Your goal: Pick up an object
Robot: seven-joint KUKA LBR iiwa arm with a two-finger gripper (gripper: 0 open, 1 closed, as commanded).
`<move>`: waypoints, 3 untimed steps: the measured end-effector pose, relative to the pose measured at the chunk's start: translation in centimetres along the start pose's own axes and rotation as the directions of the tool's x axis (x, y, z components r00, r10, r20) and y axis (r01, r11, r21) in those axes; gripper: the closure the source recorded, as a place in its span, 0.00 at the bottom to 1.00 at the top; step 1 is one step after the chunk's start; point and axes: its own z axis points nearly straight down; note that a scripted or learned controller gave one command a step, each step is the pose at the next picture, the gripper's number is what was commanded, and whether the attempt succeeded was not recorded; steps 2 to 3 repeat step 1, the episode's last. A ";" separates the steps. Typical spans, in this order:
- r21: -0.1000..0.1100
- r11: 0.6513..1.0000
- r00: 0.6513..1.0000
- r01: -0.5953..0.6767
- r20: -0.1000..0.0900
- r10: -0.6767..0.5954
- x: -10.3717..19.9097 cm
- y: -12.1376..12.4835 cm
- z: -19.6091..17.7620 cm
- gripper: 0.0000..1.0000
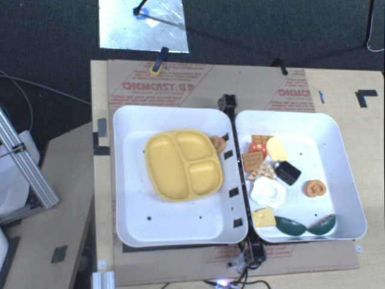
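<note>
Object candidates lie crowded in the right bin (343, 161): fried egg (267, 192), black block (287, 173), doughnut (314, 188), cheese wedge (263, 217) and waffle pieces (252, 161). The left bin (129, 179) holds a yellow divided plate (182, 164). State of the hand: cannot tell. Risk: tightly packed items near the divider may cause a descent to nudge neighbours or close on two pieces. The flat egg offers little edge to pinch.

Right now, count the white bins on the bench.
2. The left bin holds a yellow divided tray; the right bin sits against it and holds a pile of small toy foods. Nothing hides a third.
</note>
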 end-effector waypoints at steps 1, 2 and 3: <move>0.000 1.000 1.000 0.000 0.000 0.000 0.0 0.0 0.0 1.00; 0.000 1.000 1.000 0.000 0.000 0.000 0.0 0.0 0.0 1.00; 0.000 1.000 1.000 0.000 0.000 0.000 0.0 0.0 0.0 1.00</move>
